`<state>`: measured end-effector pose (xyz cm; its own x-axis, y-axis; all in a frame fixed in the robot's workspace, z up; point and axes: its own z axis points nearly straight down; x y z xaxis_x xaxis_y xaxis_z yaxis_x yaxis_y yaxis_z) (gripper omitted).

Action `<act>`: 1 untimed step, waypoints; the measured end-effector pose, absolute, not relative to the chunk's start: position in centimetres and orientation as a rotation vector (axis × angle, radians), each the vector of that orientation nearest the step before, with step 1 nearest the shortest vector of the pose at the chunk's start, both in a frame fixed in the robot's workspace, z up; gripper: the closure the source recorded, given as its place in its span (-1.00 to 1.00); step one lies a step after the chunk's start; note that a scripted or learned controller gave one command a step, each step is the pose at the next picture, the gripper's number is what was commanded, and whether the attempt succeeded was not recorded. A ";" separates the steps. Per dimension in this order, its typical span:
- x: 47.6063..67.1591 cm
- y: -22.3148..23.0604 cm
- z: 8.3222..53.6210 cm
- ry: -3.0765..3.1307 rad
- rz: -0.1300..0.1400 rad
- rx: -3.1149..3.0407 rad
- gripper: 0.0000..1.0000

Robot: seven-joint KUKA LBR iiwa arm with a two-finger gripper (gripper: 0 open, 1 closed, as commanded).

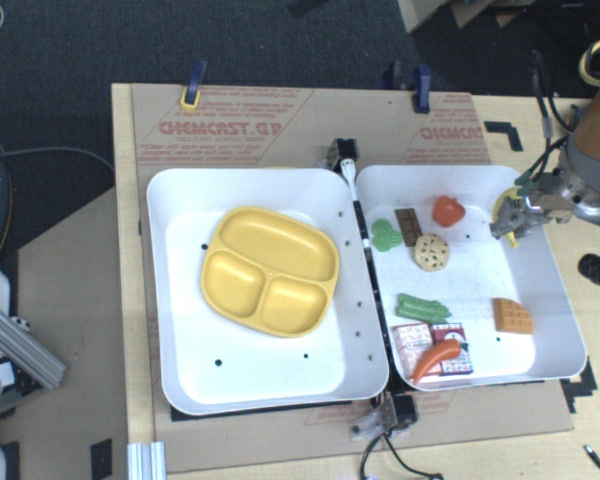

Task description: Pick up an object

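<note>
Honestly can't tell if the hand is released or clenched, it's hovering at the right bin's right edge, so I'd go for the red tomato toy nearby, coming straight down and centering before squeezing.

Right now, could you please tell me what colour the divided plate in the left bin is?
The divided plate is yellow, seen clearly in the camera view.

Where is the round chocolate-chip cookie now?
The round chocolate-chip cookie lies in the right white bin, just below the brown chocolate bar and red tomato.
</note>
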<state>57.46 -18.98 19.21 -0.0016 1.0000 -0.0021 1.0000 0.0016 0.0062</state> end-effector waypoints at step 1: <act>57.6 -19.0 22.8 2.219 0.004 2.216 1.00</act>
